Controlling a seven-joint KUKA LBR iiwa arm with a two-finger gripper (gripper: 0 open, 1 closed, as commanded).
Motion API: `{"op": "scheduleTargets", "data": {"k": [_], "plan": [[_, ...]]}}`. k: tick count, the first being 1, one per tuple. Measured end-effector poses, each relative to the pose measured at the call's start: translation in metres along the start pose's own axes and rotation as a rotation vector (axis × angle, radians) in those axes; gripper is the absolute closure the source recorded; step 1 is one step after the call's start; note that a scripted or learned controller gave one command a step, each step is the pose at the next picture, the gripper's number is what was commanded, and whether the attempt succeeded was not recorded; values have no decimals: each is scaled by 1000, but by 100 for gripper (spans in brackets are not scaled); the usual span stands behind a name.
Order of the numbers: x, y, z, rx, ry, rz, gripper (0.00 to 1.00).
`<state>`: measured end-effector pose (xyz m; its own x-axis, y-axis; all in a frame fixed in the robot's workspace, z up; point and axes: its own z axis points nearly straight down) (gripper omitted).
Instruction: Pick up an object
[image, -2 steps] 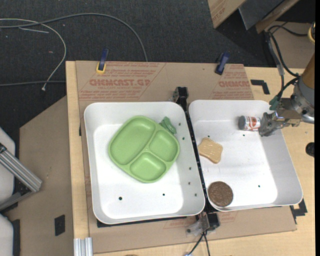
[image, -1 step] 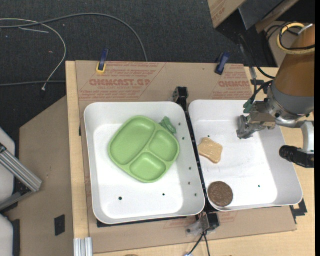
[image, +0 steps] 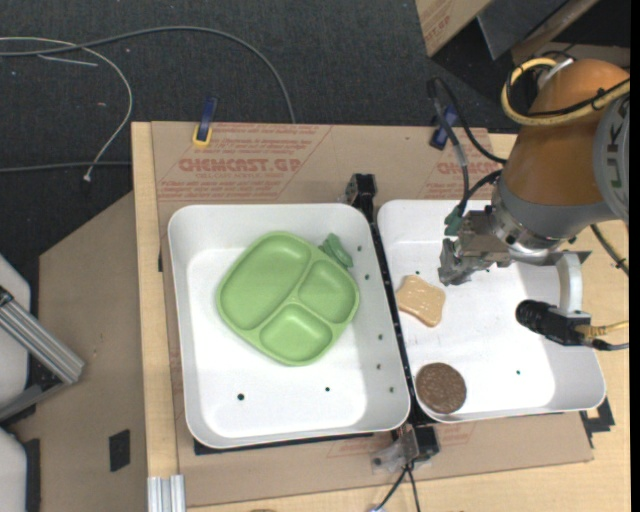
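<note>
The claw (image: 455, 268) hangs over the right bin (image: 560, 395); I cannot tell its state. Just left of it lies a tan bread slice (image: 421, 300); below, a brown round cookie (image: 441, 387). Further left, the left bin (image: 200, 400) holds a green divided plate (image: 288, 297).

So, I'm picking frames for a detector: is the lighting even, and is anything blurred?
Camera view: light is soft and even, the white bins bright without glare; the green plate and bread slice are fairly sharp with faint shadows; the gripper is dark and slightly soft, its detail hard to read.
</note>
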<state>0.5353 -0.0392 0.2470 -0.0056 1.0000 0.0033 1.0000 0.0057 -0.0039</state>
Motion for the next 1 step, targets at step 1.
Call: {"op": "scheduleTargets", "data": {"k": [1], "plan": [[50,6,-1,-4,-1,-1,100]]}}
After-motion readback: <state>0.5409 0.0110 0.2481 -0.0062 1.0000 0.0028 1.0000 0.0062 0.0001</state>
